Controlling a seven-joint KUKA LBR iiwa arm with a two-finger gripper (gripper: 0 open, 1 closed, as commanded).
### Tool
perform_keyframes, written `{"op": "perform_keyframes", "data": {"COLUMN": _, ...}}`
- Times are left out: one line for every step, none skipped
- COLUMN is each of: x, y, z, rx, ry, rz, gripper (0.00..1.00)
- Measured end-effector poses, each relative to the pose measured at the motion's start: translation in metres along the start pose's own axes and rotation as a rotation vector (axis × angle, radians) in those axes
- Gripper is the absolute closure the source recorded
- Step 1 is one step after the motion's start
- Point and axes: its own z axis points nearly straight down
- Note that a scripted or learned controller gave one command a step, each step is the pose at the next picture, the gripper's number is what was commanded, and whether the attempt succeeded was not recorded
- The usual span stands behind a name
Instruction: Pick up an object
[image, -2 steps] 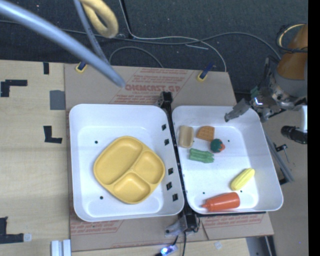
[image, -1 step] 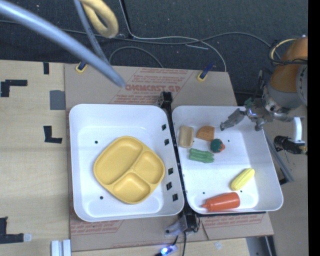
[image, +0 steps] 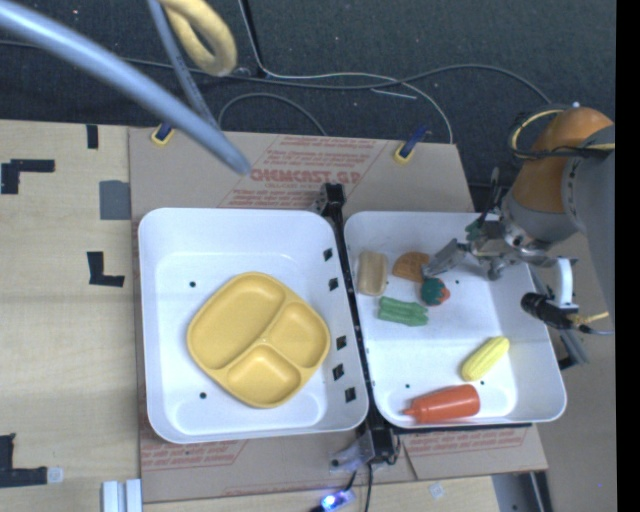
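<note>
The right bin (image: 520, 340) holds several toy foods: a tan slice (image: 372, 272), an orange round piece (image: 408, 265), a small green and red piece (image: 434, 292), a green pod (image: 402, 312), a yellow corn cob (image: 484, 357) and a red-orange sausage (image: 443, 404). My gripper (image: 436, 266) reaches in from the right and hangs low over the bin's back part. Its tip is just above the small green and red piece and beside the orange round piece. Nothing is visibly held.
The left bin (image: 160, 300) holds a yellow divided plate (image: 258, 338). A black divider (image: 345, 300) runs between the bins. A grey pole (image: 110, 70) with a yellow object (image: 200, 30) crosses the top left. Cables (image: 300, 95) lie behind the bins.
</note>
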Motion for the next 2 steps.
{"op": "perform_keyframes", "data": {"x": 0.001, "y": 0.001, "z": -0.013, "rx": -0.004, "ry": -0.001, "rz": -0.001, "gripper": 1.0}}
{"op": "perform_keyframes", "data": {"x": -0.006, "y": 0.002, "z": -0.06, "rx": -0.008, "ry": -0.002, "rz": 0.002, "gripper": 1.0}}
